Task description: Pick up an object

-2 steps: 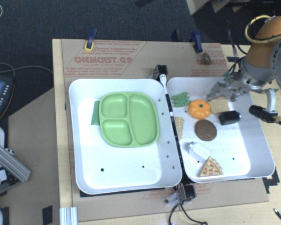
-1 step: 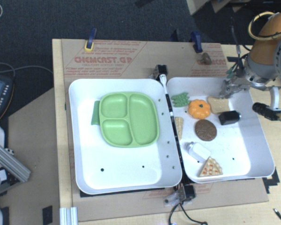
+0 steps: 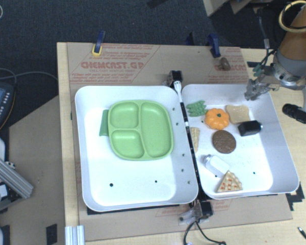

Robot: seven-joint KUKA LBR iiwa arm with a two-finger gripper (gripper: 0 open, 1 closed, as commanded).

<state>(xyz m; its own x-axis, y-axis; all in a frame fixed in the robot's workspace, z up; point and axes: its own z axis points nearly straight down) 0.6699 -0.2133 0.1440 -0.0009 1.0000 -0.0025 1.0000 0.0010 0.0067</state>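
The right bin (image 3: 275, 177) holds a small orange pumpkin (image 3: 217, 118), a tan bread slice (image 3: 237, 113), a black block (image 3: 249, 128), a brown round cookie (image 3: 224, 142), a green leafy piece (image 3: 197, 107), a white tube (image 3: 214, 164), a pizza wedge (image 3: 229, 182) and a pale cone (image 3: 194, 137) by the left wall. My gripper (image 3: 253, 91) hangs at the bin's far right corner, above and right of the bread slice, with nothing visible in it.
The left bin (image 3: 92, 177) holds a green divided plate (image 3: 141, 129) lying over a darker green flat piece (image 3: 103, 122). Clamps (image 3: 97, 46) sit on the bench's far edge. The arm (image 3: 295, 50) enters from the upper right.
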